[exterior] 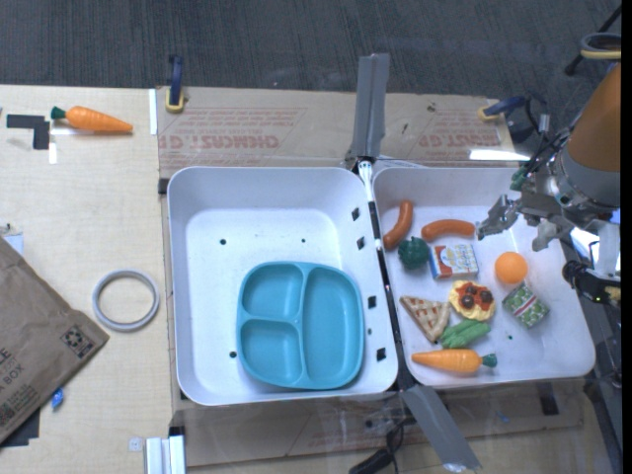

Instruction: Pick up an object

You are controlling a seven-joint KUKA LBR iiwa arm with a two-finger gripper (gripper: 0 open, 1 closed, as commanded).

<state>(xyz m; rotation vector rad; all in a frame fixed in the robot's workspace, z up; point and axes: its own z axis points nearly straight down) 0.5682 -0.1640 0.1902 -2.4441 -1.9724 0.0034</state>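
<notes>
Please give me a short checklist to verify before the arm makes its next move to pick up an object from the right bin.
1. Objects available in right bin: ok, several toy foods.
2. Gripper above right bin, upper right part: ok.
3. Object already held: cannot tell.
4. Nearest target, orange ball, free on top: ok.
5. Room around ball: not ok, green box lies close by.
6. Blue tray in left bin, away from the path: ok.

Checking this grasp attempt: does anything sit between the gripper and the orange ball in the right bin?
Nothing visible does. The gripper is above the right bin's far right part, and the orange ball lies just nearer the camera with bare white floor between them. The green box sits beyond the ball.
</notes>
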